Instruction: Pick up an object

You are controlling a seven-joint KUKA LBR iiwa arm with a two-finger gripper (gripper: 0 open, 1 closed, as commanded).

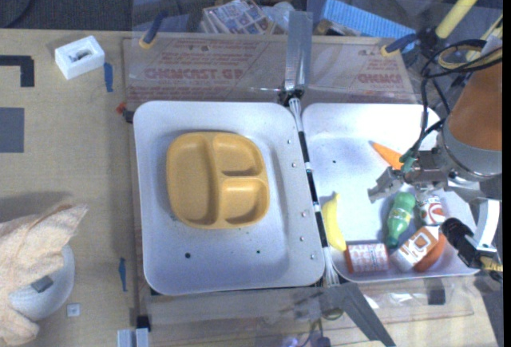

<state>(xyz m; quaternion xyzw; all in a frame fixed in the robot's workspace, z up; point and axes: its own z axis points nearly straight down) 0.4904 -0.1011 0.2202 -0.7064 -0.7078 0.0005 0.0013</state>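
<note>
Your arm leans in from the right, wrist bent low over the right bin (pixel 351 134), with the gripper (pixel 393 183) just above the green bottle (pixel 400 218). Its fingers (pixel 382 187) are spread apart around nothing. The bottle lies among the cans and carton along the bin's near edge.

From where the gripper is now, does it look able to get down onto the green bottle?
Probably yes. The gripper hangs just above the green bottle, nothing between them. But a red-capped item and a small carton crowd the bottle's side.
</note>
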